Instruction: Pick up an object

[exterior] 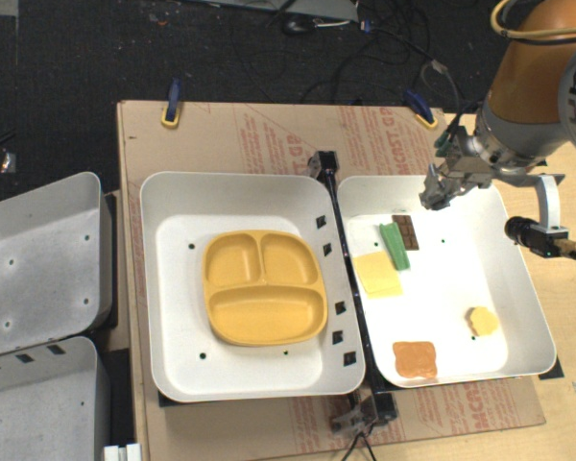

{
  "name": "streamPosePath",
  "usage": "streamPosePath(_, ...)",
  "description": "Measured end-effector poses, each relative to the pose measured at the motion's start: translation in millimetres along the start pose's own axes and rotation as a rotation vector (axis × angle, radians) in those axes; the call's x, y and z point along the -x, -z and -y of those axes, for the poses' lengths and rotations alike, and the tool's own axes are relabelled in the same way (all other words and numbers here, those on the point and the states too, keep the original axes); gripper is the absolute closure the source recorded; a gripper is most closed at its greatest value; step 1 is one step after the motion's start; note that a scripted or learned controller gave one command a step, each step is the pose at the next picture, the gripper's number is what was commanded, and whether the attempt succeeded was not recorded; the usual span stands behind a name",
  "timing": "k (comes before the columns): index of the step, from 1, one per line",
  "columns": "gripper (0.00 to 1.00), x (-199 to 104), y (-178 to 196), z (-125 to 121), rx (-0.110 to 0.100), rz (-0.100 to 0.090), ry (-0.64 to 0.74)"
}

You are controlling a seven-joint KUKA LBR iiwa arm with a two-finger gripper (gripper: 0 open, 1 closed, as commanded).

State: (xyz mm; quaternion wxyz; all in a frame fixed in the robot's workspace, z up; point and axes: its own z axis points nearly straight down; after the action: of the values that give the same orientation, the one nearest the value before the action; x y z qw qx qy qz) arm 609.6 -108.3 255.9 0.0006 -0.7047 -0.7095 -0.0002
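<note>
Nothing is picked yet. The gripper (440, 196) hangs over the right bin (523, 286) near its far edge. Whether the claw is spread or pressed together, I cannot tell. The candidates all lie on the bin floor: a green bar (395, 246) and brown block (405, 231) nearest, a yellow slab (376, 275) beside them, an orange square (415, 358) and a small yellow chunk (481, 321) toward the near edge. The descent, grip and lift all remain.

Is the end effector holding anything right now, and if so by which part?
Nothing is held: the end effector hovers over the right bin, apart from the green block.
</note>
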Motion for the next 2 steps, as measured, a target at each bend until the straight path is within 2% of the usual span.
streamPosePath(2, 1.0, -101.1, 7.4, 4.7, 0.0, 0.0, 0.001)
